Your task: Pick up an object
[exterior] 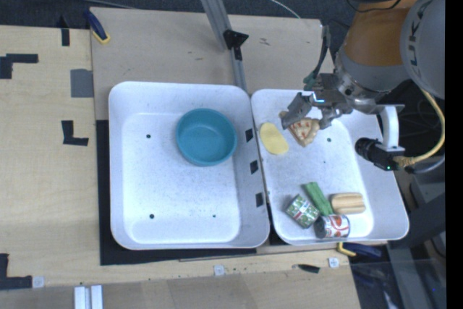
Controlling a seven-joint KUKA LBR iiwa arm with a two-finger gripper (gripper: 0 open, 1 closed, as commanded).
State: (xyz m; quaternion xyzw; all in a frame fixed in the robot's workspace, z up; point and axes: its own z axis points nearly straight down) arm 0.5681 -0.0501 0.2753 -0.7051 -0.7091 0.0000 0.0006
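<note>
camera view | I see the end effector (312, 114) low in the right bin (376, 231), open or closed I cannot tell | pizza-slice toy (304, 131) just below it, near the yellow piece (274, 139) | looks light, stiff, smooth: I'd pinch across its crust edge

One camera is fixed above the bench (166, 47) and looks down at a slant. It takes in both white bins, the left bin (137, 177) and the right bin (376, 217). The arm (391, 18) enters from the right.
</note>
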